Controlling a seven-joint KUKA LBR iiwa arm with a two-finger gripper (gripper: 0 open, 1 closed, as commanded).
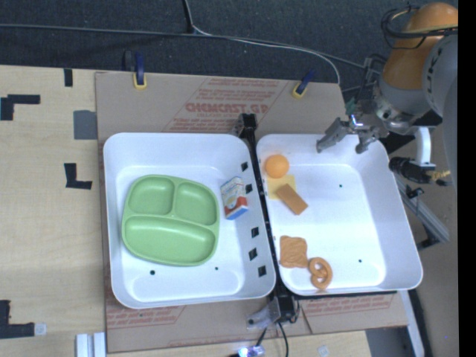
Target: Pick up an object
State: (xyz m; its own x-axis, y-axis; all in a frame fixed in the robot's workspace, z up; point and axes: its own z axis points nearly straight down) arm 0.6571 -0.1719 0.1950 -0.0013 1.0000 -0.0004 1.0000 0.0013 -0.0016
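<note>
Nearest pick: orange ball (277,166), top left corner of the right bin (372,222), touching a yellow block (281,187).
Direction from claw: ball lies left and slightly toward the camera from the claw (343,141).
Other candidates: tan block (291,199), its long axis diagonal; waffle (293,251) and pretzel (320,271) near the front wall.
Claw state: fingers spread wide, holding nothing, over the bin's back rim.
Left bin (149,151): green plate (171,219), small carton (233,198).
</note>
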